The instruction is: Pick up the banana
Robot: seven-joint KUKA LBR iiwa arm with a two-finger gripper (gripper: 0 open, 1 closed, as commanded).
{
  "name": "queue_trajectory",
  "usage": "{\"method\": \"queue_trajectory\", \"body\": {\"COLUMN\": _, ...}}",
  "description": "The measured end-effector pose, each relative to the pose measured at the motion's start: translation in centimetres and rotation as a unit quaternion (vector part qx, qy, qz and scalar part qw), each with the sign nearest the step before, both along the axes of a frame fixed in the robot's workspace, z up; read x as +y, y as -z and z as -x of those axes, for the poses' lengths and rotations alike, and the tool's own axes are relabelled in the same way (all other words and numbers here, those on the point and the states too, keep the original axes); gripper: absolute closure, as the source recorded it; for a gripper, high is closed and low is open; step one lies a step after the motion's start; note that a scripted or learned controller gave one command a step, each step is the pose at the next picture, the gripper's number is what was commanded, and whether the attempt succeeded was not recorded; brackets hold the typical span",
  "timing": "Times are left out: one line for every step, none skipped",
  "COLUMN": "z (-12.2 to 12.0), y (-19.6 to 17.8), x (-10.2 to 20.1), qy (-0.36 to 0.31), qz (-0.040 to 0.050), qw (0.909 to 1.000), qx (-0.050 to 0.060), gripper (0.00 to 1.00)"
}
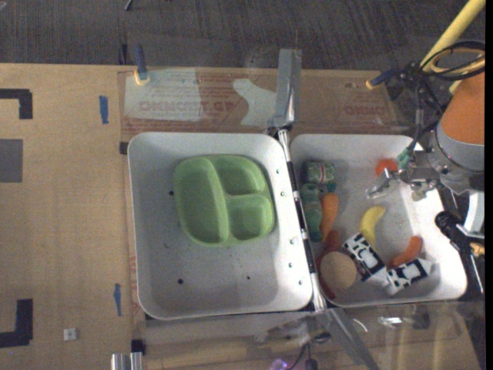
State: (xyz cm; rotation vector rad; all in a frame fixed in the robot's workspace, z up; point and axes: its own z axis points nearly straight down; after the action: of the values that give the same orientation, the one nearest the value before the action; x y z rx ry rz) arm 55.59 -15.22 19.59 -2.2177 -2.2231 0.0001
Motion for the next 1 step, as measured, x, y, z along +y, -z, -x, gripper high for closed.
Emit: {"method": "queue_trajectory", "body": {"z": 0.43, "y": 10.9, "x": -0.01, "qy": -0.02, "qz": 0.0011, "qw": 0.9998, "qx": -0.004, "gripper": 0.0}}
